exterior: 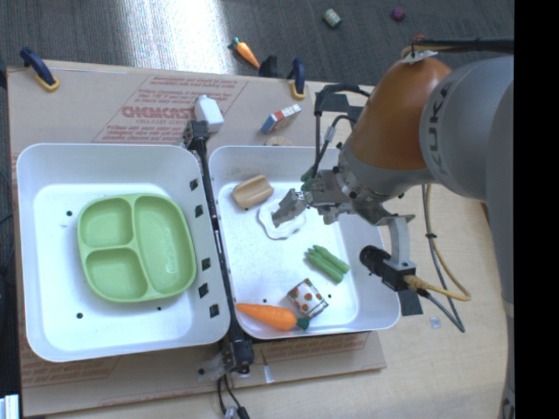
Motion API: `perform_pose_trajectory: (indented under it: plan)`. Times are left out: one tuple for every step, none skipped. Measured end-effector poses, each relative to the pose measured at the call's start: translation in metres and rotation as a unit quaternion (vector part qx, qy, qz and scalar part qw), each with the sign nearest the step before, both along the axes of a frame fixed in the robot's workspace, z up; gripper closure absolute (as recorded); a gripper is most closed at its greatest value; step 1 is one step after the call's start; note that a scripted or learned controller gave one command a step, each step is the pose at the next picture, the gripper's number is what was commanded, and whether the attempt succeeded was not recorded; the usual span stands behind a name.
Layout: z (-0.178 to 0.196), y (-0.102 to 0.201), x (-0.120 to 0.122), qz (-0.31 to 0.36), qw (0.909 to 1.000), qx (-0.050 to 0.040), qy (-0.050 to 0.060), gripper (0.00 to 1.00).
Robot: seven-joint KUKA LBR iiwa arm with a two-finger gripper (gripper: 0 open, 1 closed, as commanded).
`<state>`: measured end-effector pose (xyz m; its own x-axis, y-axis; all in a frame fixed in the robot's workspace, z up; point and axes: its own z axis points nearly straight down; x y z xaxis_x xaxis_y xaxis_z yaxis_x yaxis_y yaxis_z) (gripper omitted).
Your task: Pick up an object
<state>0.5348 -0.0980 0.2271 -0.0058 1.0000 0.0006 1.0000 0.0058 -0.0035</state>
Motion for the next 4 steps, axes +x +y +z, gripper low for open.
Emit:
perform_pose_trajectory:
  plan:
    - [-0.096, -0.011, 0.004, 0.0, 1.0, -0.0001, 0.001, 0.0]
    - [-0.136, 0.006, -0.059, 0.001, 1.0, 0.0003, 0.0, 0.0]
    - [-0.126, 0.006, -0.058, 0.004, 1.0, -0.0001, 0.0, 1.0]
    - [-0.035, 0.063, -0.057, 0.001, 1.0, 0.0001, -0.002, 1.0]
